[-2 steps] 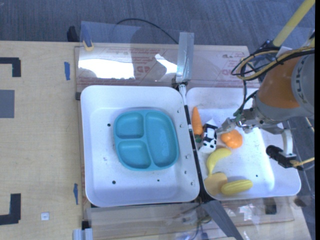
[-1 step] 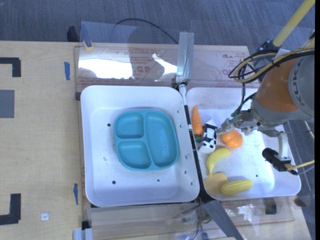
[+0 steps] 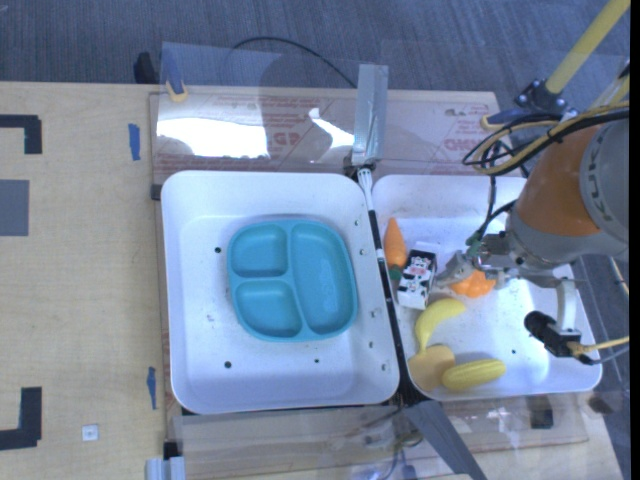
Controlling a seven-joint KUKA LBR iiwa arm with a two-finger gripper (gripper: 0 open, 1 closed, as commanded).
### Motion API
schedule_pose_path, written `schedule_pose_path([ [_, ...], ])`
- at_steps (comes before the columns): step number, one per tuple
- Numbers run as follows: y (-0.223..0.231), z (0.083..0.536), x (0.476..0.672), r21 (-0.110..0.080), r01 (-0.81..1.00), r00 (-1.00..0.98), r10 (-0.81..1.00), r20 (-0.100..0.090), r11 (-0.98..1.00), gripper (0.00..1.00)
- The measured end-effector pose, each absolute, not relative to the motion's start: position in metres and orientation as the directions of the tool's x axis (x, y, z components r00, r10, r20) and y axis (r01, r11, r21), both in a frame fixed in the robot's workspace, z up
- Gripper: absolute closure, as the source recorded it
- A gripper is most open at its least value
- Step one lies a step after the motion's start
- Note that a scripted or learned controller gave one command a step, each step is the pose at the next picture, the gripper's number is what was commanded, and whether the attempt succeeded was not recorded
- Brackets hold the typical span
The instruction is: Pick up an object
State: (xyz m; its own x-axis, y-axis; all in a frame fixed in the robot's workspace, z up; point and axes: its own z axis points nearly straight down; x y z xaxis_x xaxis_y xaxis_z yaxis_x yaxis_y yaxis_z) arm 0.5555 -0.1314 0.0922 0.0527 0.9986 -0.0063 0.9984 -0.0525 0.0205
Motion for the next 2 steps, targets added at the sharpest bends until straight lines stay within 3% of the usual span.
schedule_pose_path([
  [1,-0.131,0.099,0.556,0.020,0.998,0.051,0.999,-0.006,-0.051,1.00],
  [2,-0.073,0.196,0.558,0.005,0.989,0.151,0.989,0.002,-0.151,1.00],
])
